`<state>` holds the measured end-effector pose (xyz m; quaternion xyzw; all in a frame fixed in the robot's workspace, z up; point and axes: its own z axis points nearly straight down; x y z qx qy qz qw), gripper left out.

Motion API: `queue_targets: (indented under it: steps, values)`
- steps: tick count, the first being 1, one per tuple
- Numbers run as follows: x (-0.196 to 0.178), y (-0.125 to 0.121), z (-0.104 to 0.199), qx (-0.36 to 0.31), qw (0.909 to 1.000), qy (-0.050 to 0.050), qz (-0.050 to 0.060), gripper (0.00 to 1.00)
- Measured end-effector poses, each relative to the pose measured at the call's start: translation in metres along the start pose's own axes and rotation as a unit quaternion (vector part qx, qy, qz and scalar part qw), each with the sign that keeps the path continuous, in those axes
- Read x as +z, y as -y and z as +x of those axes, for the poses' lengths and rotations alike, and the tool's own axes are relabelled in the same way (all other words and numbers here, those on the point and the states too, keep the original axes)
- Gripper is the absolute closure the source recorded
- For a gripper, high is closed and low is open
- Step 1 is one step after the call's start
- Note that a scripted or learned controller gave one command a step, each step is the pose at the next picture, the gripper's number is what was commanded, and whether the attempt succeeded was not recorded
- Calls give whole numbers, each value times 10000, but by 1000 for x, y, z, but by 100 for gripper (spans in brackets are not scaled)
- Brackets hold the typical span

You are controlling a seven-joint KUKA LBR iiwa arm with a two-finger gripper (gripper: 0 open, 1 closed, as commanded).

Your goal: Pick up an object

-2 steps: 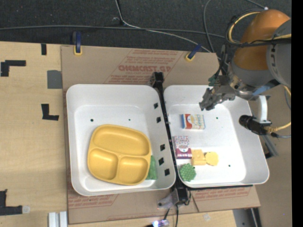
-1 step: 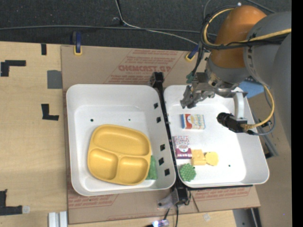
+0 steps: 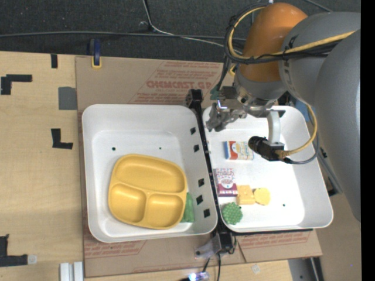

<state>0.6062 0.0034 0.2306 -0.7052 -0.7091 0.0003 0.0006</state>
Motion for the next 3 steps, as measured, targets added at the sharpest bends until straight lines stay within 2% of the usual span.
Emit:
queue_targets:
  steps: [1,2,3]
  values:
    - [-8,-16,52,-6,10000,-6,-7,100]
    - [5,-37,95,4,10000,5,-4,100]
    - [4,-36,92,15,10000,10,1,0]
